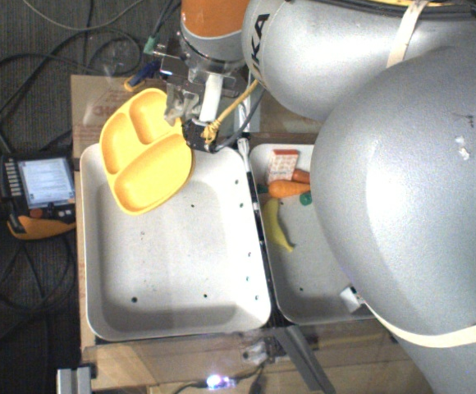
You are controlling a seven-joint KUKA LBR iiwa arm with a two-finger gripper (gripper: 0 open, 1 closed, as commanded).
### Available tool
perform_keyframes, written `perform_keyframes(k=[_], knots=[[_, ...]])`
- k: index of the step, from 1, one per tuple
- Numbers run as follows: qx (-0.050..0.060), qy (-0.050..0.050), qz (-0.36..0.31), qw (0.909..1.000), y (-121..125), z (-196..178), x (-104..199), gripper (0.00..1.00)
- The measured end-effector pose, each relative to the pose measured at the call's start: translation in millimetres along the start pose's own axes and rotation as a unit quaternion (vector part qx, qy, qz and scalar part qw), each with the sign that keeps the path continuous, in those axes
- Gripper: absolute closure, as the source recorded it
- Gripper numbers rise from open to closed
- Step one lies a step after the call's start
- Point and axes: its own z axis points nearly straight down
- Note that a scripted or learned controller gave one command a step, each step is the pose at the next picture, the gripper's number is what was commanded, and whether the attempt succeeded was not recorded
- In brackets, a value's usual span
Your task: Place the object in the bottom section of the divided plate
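Starting at the left, we see the yellow divided plate (146, 150) lying tilted across the far left corner of the left bin (172, 302), part of it riding over the bin's far rim. Its two small sections face the far side and its single large section, which we take to be the bottom one, faces the near side and opens toward the bin's middle.

Just right of the plate's far right edge we find the tool (190, 120), hanging under the orange band of the arm (361, 48). It sits so close to the plate's rim that we cannot tell whether its fingers are spread or closed, or whether anything sits between them; a dark block and a yellowish cable crowd that spot.

Further right, in the right bin (304, 294), lie the candidates for the object: a red-and-white packet (283, 164) at the far end, a carrot (287, 190) just nearer, and a banana (277, 224) along the bin's left wall, its long axis running near to far.

So, in our judgement, the relation that matters is this: the large section lies to the left and slightly nearer from the tool, while the objects lie to its right and nearer. We judge that a pick means travelling right, and a placement means coming back left.
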Motion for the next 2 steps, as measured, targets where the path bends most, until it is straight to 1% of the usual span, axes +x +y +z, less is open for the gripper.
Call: perform_keyframes(k=[1, 2], knots=[[0.000, 0.001, -0.259, 0.9658, -24.2, -34.8, 34.1, 1.00], [0.000, 0.000, -0.309, 0.9509, -66.8, -79.3, 7.9, 1.00]])
